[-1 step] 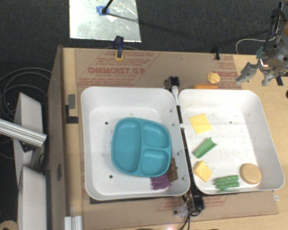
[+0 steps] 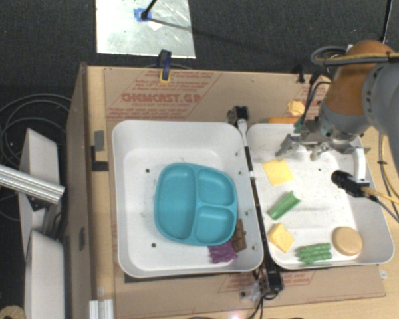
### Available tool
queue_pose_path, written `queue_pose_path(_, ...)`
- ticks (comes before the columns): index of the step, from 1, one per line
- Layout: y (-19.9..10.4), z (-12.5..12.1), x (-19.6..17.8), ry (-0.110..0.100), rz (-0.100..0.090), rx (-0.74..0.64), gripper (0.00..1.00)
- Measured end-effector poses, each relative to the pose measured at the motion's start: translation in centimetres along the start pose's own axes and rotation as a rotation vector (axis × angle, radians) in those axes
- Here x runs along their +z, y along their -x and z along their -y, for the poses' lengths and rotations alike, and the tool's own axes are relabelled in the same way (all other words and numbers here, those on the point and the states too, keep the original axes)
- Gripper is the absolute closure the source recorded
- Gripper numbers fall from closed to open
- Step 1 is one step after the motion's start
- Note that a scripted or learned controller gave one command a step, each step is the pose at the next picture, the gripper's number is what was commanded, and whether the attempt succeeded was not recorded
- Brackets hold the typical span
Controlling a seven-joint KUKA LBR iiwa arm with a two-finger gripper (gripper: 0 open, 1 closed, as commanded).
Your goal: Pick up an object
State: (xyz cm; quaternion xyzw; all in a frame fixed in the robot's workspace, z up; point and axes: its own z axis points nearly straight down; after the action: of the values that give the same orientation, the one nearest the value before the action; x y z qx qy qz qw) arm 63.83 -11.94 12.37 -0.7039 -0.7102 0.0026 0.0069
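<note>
On the bench's right bin (image 2: 379, 241), the gripper (image 2: 304, 146) – fingers apparently apart, holding nothing – hovers just above the yellow block (image 2: 278, 173), probably light, stiff – best pinched across its flat sides.

Both bins, left bin (image 2: 130, 178) and right bin (image 2: 369, 208), appear as smooth white plastic with a slight sheen. The divided plate (image 2: 196, 203) is turquoise plastic, smooth and semi-matt. The bench sheet (image 2: 166, 92), at 12 o'clock from the left bin, is matt brown cardboard with red print. The square panel (image 2: 143, 15) at 12 o'clock looks like reflective metal foil. The floor covering (image 2: 33, 38) appears dark, rough and textile-like. The arm (image 2: 359, 88) shows glossy orange and matt grey casing.
</note>
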Motion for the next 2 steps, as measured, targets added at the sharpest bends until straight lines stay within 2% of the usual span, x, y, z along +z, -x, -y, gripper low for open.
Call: queue_pose_path(2,-0.1,9.9,4.2,0.009,0.005,0.009,0.00)
